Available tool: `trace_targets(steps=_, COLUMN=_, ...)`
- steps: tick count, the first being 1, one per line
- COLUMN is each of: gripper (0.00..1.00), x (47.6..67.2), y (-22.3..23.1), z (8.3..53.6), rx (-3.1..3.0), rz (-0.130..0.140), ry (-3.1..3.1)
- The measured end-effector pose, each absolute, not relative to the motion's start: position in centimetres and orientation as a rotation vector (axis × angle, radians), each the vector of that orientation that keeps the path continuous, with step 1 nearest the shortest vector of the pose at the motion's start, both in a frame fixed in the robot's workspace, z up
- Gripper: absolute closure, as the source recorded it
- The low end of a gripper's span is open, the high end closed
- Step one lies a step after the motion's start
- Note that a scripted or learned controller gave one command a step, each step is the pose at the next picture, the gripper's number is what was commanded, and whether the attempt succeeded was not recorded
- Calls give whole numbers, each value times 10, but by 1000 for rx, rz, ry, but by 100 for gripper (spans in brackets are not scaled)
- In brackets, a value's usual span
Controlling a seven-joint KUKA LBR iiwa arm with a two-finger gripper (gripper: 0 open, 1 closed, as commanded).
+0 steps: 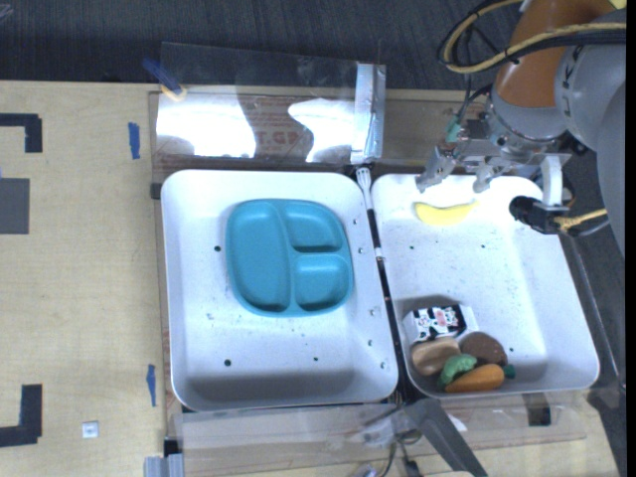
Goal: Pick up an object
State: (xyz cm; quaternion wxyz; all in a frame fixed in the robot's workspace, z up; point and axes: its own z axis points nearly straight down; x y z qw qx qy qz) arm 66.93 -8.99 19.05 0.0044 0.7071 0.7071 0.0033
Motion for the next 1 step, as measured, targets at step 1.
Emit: trace_targets(steps=1, gripper=0, x=667, y=-90, z=186, rx=2220, rz=2, ry=2220)
